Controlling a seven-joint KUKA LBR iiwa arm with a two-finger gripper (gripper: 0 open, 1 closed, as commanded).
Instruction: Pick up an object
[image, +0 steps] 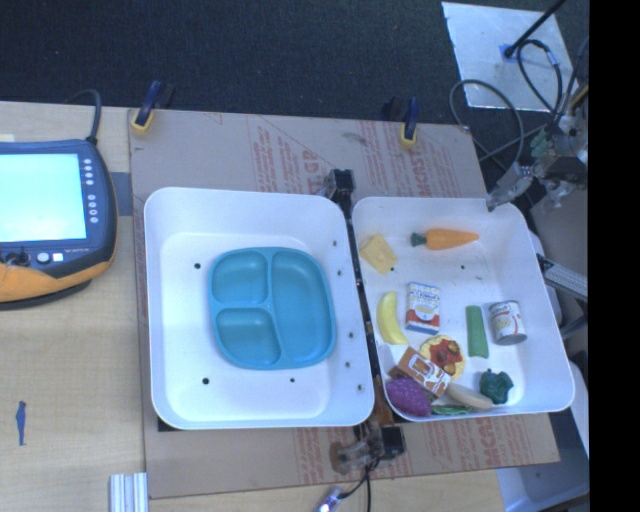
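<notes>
The right bin (545, 300) holds several toy foods: an orange carrot (447, 238) at the back, a yellow cheese wedge (378, 253), a banana (390, 318), a small carton (423, 306), a green cucumber stick (476, 331), a tin can (507, 322), a round pizza piece (443, 353), purple grapes (407, 396) and dark green broccoli (494, 384). My gripper (520, 185) is at the view's right edge, just beyond the right bin's far right corner. It is above the rim and apart from every item.
The left bin (175, 300) holds a blue divided plate (271, 307). A teach pendant with a lit screen (50, 215) lies on the bench at far left. Clamps (147, 108) (409, 118) grip the cardboard's back edge. Cables (500, 100) loop at upper right.
</notes>
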